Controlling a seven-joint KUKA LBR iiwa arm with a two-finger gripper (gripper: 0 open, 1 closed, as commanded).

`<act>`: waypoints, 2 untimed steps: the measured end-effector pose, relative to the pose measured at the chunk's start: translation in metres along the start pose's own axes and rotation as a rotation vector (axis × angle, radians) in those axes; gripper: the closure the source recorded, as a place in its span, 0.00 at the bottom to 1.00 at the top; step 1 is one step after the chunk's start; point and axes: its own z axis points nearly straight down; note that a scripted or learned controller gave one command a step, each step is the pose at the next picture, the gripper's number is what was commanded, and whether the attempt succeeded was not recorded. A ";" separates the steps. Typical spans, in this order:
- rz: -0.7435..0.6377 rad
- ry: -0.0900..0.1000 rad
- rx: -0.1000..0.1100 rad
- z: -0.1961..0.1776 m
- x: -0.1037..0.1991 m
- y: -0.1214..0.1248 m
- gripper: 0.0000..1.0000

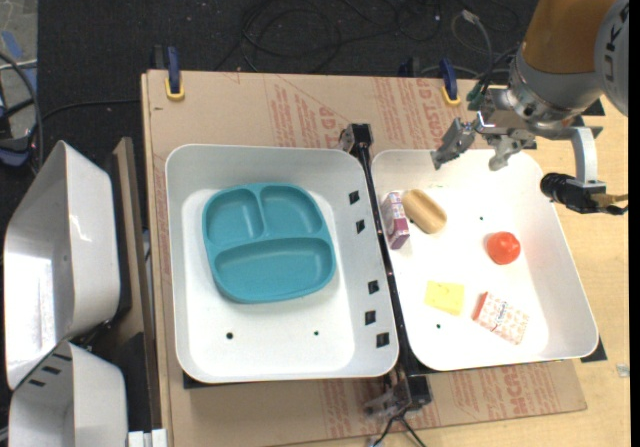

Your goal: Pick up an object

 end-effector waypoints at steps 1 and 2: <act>-0.002 -0.001 -0.012 -0.007 0.000 0.002 0.00; -0.001 0.000 -0.008 0.041 0.007 -0.004 0.00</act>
